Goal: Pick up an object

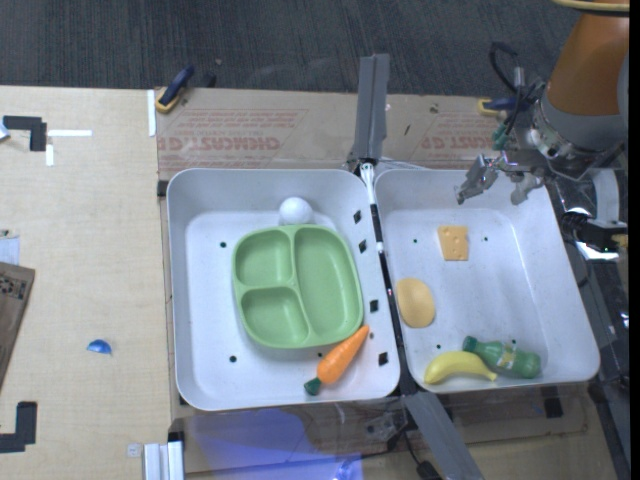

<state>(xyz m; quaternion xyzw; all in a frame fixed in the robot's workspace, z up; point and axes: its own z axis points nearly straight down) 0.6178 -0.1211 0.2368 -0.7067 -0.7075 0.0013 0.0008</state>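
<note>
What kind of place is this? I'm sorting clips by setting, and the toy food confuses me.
Probably a robotics lab bench, not a kitchen. Two white bins sit on cardboard, holding play food such as a carrot and banana, with the gripper of an industrial arm over the right bin.

Dark carpet (250,18), pale wooden bench (80,248)
</note>
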